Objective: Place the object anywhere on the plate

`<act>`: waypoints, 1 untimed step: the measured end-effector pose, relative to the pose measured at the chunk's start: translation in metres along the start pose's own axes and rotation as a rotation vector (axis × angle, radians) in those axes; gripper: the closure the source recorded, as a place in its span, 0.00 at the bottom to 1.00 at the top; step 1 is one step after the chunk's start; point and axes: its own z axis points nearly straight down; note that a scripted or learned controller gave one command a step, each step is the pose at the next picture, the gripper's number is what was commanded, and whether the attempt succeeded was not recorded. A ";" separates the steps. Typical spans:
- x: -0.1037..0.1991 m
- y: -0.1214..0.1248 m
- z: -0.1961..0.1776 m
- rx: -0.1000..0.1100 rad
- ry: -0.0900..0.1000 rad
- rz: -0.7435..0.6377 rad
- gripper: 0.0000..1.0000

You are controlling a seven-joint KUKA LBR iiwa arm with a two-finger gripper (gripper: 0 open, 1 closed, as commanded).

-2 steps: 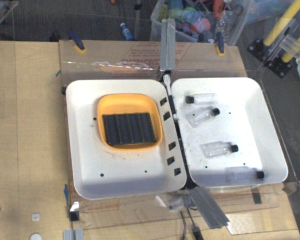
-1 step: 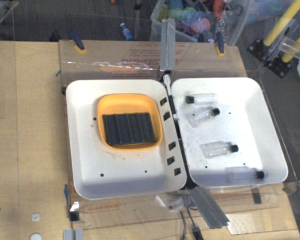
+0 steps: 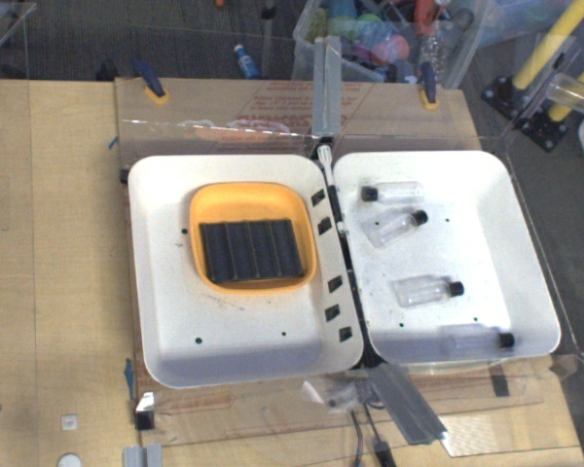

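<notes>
Evidently the candidates for lifting are four small clear vials with black caps, all lying on their sides in the right bin (image 3: 526,261). One vial (image 3: 390,193) sits upper centre of that bin, a second (image 3: 397,224) just below it, a third (image 3: 428,290) lower down, and a fourth (image 3: 475,339) near the bin's lower right corner — faint against the white floor. The task does not say which of them is the object.

Each looks light, rigid and smooth (probably plastic or glass), so it is likely to roll or slip out of a pinch. The surest hold would seem to be across the barrel, near the middle, with the fingers set square to the long axis.

The orange plate (image 3: 253,200) lies in the left bin (image 3: 156,261), left of centre in the frame, with a dark ribbed slab (image 3: 250,251) resting on it.

No label or writing can be read on the vials or the bins. As for the jaws — their state cannot be told.
</notes>
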 end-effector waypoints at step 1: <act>0.001 0.002 0.001 -0.001 -0.003 -0.369 1.00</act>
